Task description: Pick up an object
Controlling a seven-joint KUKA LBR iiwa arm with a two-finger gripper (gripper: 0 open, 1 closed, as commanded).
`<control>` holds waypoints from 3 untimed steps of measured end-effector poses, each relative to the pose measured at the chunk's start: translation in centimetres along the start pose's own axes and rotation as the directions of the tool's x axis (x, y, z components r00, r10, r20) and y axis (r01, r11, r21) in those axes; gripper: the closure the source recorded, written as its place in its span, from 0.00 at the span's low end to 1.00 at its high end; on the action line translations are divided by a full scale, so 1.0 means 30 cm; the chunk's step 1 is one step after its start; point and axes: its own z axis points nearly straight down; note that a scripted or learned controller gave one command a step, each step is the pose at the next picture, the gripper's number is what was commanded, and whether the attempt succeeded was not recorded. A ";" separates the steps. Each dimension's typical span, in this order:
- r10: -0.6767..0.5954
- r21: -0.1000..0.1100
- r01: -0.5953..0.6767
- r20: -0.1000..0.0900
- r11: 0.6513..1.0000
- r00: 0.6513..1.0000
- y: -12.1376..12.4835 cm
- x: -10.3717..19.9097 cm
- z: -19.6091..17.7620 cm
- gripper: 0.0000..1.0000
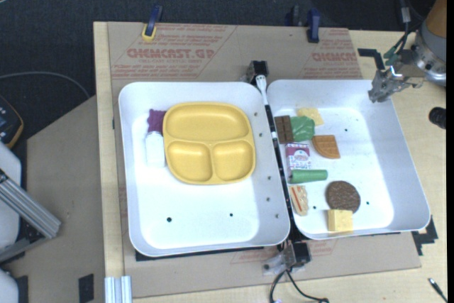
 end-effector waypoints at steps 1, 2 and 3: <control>-0.004 0.009 0.004 -0.005 1.000 1.000 -0.021 0.142 -0.005 1.00; -0.004 0.011 0.004 -0.005 1.000 1.000 -0.036 0.342 0.015 1.00; -0.005 0.012 0.005 -0.006 1.000 1.000 -0.113 0.530 0.000 1.00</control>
